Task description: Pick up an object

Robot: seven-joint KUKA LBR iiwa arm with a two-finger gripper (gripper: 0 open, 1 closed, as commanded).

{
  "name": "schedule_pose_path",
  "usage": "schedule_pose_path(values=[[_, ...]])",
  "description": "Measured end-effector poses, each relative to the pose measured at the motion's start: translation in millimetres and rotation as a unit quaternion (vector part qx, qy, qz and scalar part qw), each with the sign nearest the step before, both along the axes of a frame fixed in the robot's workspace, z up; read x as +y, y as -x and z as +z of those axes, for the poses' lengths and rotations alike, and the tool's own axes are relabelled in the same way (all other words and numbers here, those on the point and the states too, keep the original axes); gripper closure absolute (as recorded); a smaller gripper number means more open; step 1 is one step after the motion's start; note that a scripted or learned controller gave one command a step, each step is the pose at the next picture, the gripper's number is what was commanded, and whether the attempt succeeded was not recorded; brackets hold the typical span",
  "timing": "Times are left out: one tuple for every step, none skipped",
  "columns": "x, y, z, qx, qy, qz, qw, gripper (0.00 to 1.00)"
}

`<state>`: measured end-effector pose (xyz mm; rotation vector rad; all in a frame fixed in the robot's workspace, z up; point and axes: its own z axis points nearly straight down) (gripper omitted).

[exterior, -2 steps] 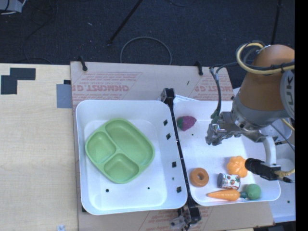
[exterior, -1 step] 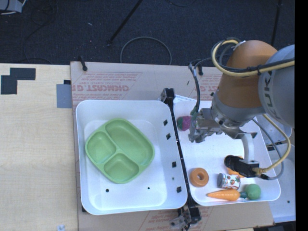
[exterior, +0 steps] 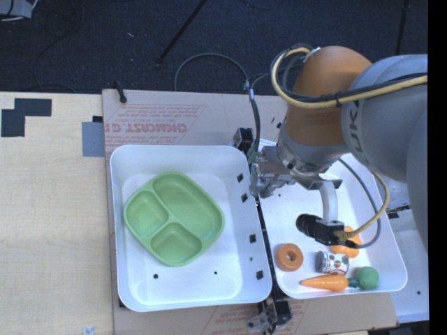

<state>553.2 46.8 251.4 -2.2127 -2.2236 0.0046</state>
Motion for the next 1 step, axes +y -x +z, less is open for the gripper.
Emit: schedule_pose_path(values=[[43.6, -15.5, -3.8, 0.000, 0.0003, 0.000, 1.0000, 1.00]])
